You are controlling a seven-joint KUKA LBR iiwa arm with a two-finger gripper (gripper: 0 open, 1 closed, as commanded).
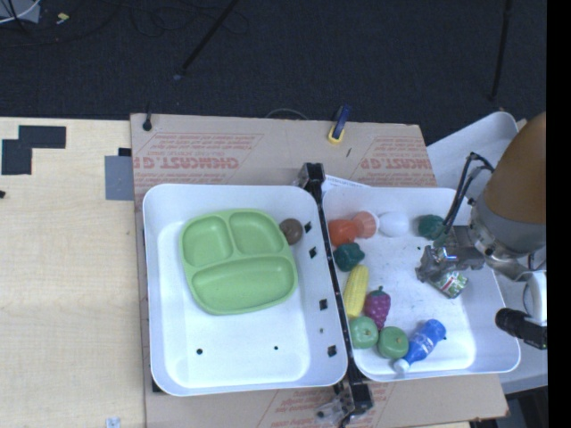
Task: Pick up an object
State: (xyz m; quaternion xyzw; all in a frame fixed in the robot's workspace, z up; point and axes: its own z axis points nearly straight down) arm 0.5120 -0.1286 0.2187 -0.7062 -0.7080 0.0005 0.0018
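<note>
The small green-and-silver object (452, 283) lies near the right bin's (486, 359) right edge, mid-length. My claw (439, 266) sits directly over it, touching its upper-left side. I cannot tell my claw's state. The object's long axis appears to run diagonally, toward the bin's near-right corner.

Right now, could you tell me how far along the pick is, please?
Done: the arm has reached into the right bin. In hand: the claw sits low over a small green-and-red object, but a grip isn't confirmed. Left: lifting it; the corn and blue bottle lie untouched.
</note>
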